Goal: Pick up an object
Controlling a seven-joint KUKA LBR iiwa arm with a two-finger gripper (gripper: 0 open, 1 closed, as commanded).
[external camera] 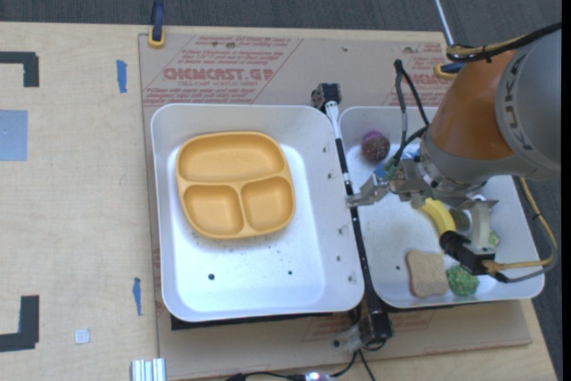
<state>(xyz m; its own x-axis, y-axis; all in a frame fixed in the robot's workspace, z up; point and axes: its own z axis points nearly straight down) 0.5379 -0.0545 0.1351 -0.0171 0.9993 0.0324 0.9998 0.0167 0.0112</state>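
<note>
Camera view: my claw (419,192) hangs over the right bin (393,268); its state I cannot tell.
Banana (438,215): just beside it.
Left bin (250,290): yellow plate (235,184).

Bright even light, soft shadows, sharp

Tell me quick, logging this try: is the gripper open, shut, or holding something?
Gripper: cannot be told. It hangs low in the right bin, over the banana; the wrist hides it.
</note>
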